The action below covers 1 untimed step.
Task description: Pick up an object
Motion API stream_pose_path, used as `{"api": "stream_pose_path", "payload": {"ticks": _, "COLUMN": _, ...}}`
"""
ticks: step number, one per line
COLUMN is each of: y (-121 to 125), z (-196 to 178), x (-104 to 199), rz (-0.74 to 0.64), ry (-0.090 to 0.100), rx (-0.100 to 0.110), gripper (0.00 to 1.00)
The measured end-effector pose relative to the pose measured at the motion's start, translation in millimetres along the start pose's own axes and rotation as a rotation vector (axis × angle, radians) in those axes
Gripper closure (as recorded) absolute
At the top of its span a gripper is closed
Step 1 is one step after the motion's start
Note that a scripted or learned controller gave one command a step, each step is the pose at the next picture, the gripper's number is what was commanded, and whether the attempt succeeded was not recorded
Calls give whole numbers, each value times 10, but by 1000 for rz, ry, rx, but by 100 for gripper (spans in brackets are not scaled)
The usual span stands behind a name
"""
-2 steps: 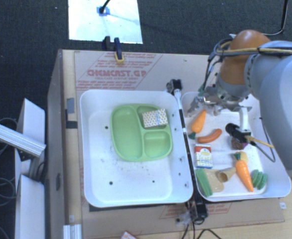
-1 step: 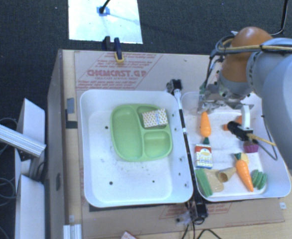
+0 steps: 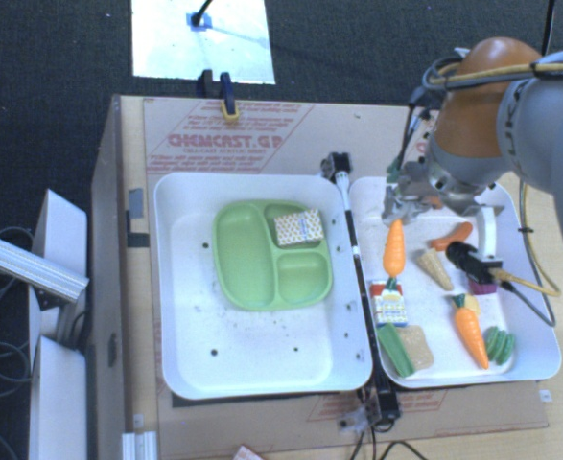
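Observation:
My gripper point(image 3: 399, 207) hangs over the far left corner of the right bin point(image 3: 540, 338), below the grey wrist and orange band. Just in front of it an orange carrot point(image 3: 393, 247) lies lengthwise near the bin's left wall. I see nothing held in the gripper. Further right lie a small orange piece point(image 3: 454, 235) and a beige cone-shaped piece point(image 3: 435, 268). Toward the front are a small printed box point(image 3: 389, 306), a green pod point(image 3: 393, 349), a tan cracker point(image 3: 416, 345), a second carrot with a green top point(image 3: 470, 334) and a dark green piece point(image 3: 500, 344).
The left bin point(image 3: 190, 353) holds a green divided plate point(image 3: 252, 276) with a patterned square item point(image 3: 297, 227) in its far right compartment. A black divider rail point(image 3: 353, 247) runs between the bins. The arm covers the right bin's far edge.

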<state>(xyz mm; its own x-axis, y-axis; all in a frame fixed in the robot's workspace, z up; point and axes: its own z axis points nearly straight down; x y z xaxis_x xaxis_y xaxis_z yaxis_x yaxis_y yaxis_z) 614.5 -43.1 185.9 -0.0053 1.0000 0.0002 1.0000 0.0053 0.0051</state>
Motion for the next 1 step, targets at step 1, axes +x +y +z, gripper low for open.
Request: {"api": "stream_pose_path", "payload": {"ticks": 1, "y": -296, "z": -396, "x": 111, "rz": 0, "ry": 0, "rx": 3, "gripper": 100}}
